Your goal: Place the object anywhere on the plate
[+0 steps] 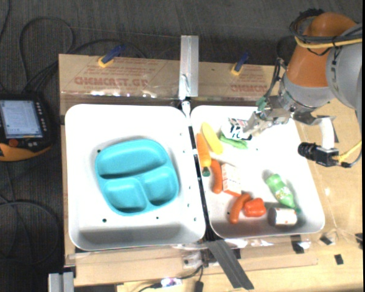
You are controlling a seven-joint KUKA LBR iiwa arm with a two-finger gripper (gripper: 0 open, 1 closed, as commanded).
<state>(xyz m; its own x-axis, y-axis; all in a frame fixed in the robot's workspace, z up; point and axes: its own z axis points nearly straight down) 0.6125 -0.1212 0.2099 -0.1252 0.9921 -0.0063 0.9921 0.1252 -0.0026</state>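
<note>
Now we see our claw [253,125] low in the right bin [304,163], fingers' state unclear, a small white-and-green object [236,130] touching its tip, and the turquoise plate [135,174] well left of it.

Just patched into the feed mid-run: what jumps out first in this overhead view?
The bright turquoise divided plate grabs the eye first, lying alone in the left bin. Next is the clutter of toy food in the right bin: a carrot, a green bottle and a red pepper among it. The arm's hand sits low over that bin's far side, by a small white and green item.
</note>
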